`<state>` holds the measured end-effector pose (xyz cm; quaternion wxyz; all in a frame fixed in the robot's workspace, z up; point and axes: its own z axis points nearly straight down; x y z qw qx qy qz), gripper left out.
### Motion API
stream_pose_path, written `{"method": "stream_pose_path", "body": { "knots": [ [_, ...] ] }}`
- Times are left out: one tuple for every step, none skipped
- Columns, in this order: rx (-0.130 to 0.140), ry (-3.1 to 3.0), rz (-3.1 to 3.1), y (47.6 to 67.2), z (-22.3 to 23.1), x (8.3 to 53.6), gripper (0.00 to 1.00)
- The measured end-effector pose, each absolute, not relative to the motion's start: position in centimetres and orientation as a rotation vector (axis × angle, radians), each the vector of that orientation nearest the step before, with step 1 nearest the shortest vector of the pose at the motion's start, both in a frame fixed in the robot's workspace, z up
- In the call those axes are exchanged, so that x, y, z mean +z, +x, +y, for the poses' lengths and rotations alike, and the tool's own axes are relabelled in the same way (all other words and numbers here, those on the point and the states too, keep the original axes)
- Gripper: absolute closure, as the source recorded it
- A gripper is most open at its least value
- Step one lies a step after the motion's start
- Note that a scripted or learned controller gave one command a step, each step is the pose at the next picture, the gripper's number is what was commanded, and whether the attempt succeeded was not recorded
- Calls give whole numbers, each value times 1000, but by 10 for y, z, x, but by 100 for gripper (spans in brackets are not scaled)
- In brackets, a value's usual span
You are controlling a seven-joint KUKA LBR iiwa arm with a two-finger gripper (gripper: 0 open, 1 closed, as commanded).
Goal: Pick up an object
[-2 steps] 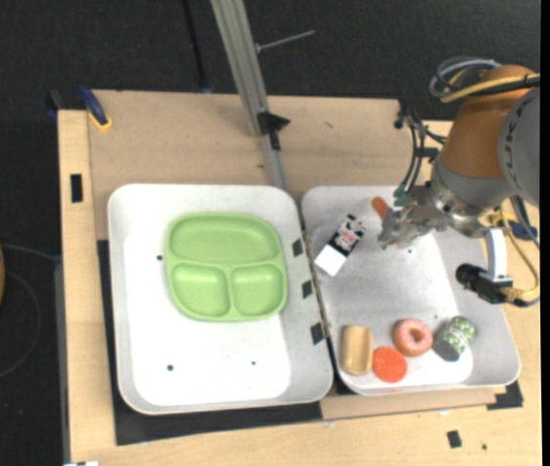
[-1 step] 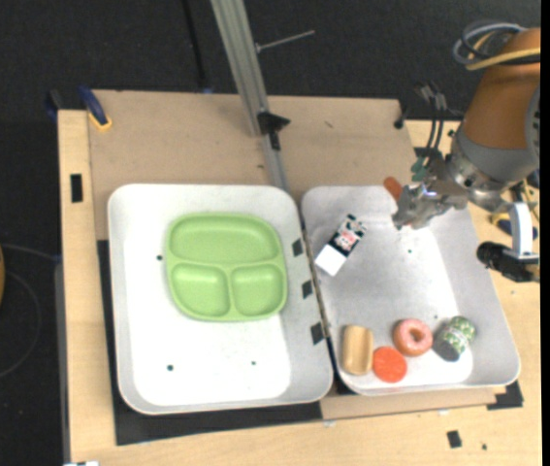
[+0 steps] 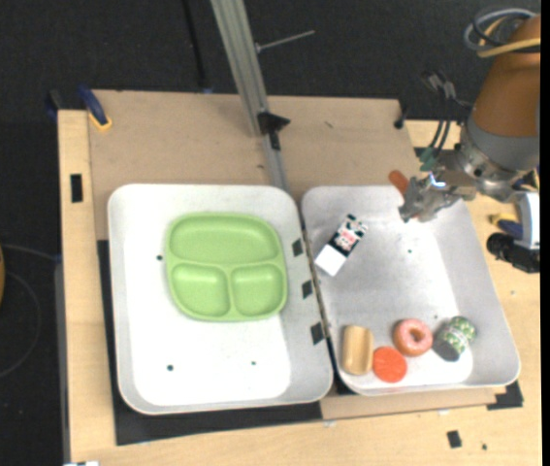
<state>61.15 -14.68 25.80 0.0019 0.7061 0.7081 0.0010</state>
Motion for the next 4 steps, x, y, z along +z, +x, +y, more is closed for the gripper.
{"method": "stream_pose_path", "body": {
  "knots": [
    [3,2214,2229,602,-93,264,100],
    [4,2212,2230,602,-39,271,100],
    [0,2215,2228,595,3,265,100],
    [-1,2215,2230,596,60,250,100]
  ]
}}
